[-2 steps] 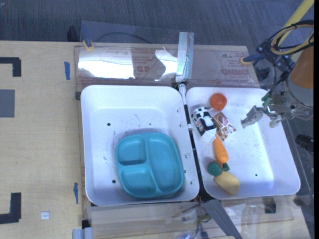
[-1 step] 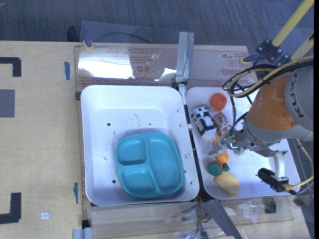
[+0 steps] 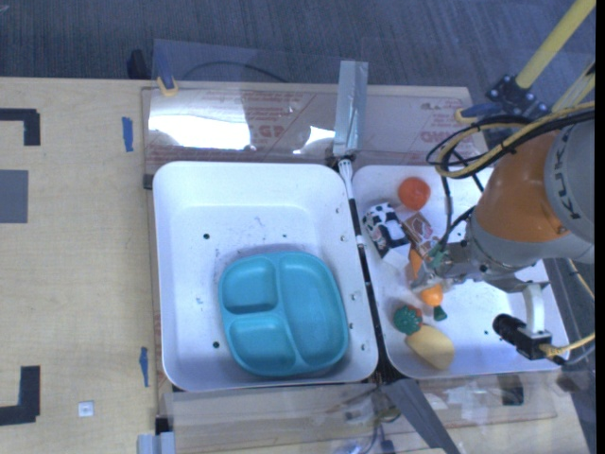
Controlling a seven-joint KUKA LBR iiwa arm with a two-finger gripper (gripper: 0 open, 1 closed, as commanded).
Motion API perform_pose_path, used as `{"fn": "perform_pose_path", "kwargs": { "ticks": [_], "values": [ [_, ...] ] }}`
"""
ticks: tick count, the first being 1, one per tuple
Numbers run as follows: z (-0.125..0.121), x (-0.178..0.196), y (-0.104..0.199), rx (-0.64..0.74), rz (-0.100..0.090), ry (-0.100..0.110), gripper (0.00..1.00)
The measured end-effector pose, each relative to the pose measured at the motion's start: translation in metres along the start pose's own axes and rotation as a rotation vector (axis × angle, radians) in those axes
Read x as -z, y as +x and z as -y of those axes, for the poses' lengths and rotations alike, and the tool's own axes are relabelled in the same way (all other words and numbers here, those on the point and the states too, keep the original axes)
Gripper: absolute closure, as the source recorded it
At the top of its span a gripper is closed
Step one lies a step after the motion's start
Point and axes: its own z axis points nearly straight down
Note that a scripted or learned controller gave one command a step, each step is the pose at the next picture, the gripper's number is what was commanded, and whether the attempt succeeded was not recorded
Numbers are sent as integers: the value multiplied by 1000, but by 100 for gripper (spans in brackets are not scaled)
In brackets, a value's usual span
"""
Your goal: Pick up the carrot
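Small orange carrot with a green top (image 3: 430, 300) lies in the right white bin (image 3: 473, 353), at the gripper (image 3: 433, 270), which hangs just above it, placed for a grasp (finger state cannot be told). Yellow lemon-shaped toy (image 3: 431, 347) sits just below the carrot; orange ball (image 3: 413, 193) well above; teal divided plate (image 3: 282, 314) far left.

Left bin (image 3: 180, 253): white, holding a teal divided plate (image 3: 282, 313). Right bin (image 3: 473, 334): white. In it: orange ball (image 3: 413, 193); black-and-white patched toy (image 3: 382, 226); orange carrot (image 3: 431, 299) with green top; dark green round piece (image 3: 406, 321); pale yellow lemon-like fruit (image 3: 431, 347). Arm (image 3: 529, 211): grey, orange band. Tabletop (image 3: 71, 253): light wood.
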Motion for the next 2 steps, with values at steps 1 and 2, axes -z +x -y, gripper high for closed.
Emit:
{"fn": "perform_pose_path", "kwargs": {
  "ticks": [1,2],
  "values": [
    [-55,79,57,0,-1,-9,100],
    [-63,75,74,-144,2,-2,100]
  ]
}}
